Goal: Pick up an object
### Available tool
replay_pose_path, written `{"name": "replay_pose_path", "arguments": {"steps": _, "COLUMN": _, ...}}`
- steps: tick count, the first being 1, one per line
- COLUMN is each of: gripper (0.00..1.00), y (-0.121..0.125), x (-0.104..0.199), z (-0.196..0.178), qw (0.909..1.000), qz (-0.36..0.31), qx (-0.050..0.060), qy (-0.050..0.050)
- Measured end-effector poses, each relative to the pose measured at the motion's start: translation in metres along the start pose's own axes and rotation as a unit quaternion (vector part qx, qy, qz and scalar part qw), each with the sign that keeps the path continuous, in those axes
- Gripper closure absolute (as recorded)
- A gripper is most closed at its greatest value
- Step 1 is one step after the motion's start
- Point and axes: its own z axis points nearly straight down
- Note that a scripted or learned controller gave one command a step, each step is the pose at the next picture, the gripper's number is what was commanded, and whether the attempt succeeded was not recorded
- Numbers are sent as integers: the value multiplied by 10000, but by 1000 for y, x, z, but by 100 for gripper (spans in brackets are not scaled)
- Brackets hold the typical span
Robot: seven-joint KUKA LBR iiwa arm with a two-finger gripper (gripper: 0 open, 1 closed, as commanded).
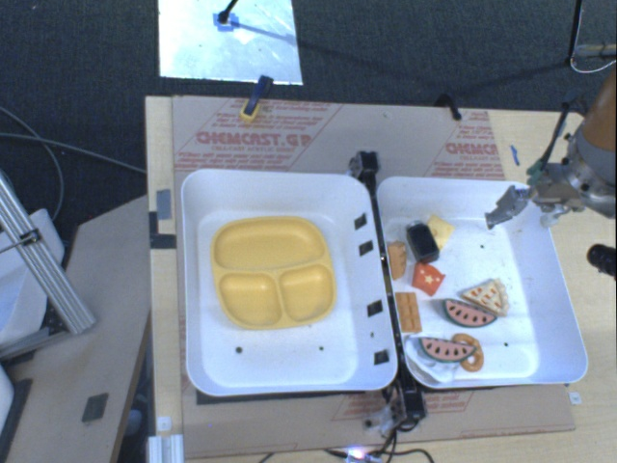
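Lower right of frame: a pretzel (469, 347) is lying beside a watermelon slice (442, 348). The tool (521, 205), upper right, is hovering with fingers apart, gripping nothing. Crowded pieces are risking a double or glancing grasp.

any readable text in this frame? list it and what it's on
"CHEMCAST" followed by letters that look like "GP": red print on the protective sheet under the bins, behind the left bin; the ending is blurred.
"CHEMCAST": same red print, slanted, on the sheet behind the right bin; partly cut off, and the smaller line below it is unreadable.
Fainter red print along the sheet's front edge is too blurred to read.
No text on the yellow tray or toy foods.
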Motion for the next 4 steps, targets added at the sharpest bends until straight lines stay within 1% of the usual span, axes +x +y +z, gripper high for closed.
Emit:
{"name": "replay_pose_path", "arguments": {"steps": 1, "gripper": 0, "y": -1, "x": 130, "z": 49, "qw": 10000, "qz": -66, "qx": 21, "qy": 35}}
{"name": "replay_pose_path", "arguments": {"steps": 2, "gripper": 100, "y": 0, "x": 121, "z": 36, "qw": 10000, "qz": -8, "qx": -12, "qy": 3}}
{"name": "replay_pose_path", "arguments": {"steps": 3, "gripper": 100, "y": -23, "x": 192, "z": -26, "qw": 10000, "qz": -35, "qx": -18, "qy": 12}}
{"name": "replay_pose_path", "arguments": {"steps": 4, "gripper": 100, "y": -60, "x": 275, "z": -137, "qw": 10000, "qz": -54, "qx": -51, "qy": 29}}
